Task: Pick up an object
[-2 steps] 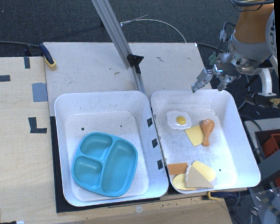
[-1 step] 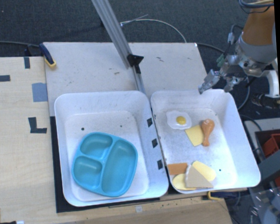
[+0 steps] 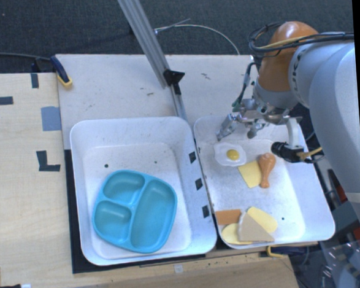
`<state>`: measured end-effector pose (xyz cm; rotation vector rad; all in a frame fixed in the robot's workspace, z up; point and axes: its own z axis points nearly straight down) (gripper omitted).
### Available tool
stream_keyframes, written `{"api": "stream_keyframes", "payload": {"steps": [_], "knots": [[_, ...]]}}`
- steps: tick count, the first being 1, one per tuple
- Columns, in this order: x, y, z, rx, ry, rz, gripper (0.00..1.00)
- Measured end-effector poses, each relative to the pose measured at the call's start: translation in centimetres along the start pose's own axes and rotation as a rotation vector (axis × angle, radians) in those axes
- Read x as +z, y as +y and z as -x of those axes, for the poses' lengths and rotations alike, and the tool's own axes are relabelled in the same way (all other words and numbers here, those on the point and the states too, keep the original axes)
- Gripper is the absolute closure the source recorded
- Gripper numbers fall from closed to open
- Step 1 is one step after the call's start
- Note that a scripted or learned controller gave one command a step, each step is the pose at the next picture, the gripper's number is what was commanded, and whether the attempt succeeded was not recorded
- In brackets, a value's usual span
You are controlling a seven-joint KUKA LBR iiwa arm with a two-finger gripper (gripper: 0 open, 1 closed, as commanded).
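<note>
Hovering fingers [image 3: 239, 127] (spread apart, holding nothing), just above fried egg [image 3: 230, 154]

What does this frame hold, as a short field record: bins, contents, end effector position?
left bin: holds a blue divided plate
right bin: holds toy food
right bin items: fried egg, drumstick, yellow cheese slice, orange block, wedge pile at the near edge
end effector: over the right bin's far end, just beyond the fried egg
held object: none seen between its fingers
</note>
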<state>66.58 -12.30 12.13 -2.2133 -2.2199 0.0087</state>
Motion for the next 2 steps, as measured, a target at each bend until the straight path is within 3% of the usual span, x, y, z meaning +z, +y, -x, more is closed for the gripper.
{"api": "stream_keyframes", "payload": {"steps": [1,2], "knots": [[-17.0,-1.3,6.7,0.004,-0.005,0.016,0.00],[-6.6,0.4,4.5,0.001,0.000,0.001,0.00]]}}
